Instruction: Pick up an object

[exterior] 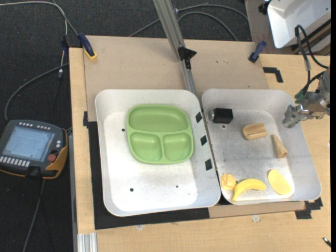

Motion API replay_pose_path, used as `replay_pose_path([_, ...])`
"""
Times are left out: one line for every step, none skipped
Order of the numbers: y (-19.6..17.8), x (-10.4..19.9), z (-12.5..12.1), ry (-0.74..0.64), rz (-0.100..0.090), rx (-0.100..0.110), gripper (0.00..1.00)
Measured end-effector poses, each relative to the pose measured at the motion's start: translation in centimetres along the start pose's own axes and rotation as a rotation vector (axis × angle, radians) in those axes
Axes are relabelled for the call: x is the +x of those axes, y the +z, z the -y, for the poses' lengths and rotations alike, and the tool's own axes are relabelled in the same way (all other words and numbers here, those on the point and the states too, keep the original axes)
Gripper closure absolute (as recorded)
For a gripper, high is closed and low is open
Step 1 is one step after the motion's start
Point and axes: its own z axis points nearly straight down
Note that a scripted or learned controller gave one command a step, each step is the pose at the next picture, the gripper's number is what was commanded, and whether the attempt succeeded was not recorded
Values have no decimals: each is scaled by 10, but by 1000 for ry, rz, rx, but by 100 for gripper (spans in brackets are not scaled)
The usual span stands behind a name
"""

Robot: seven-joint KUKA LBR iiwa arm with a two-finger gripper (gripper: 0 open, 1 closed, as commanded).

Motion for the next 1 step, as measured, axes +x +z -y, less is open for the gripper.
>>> replay_pose_path([23,0,0,2,-3,10,100])
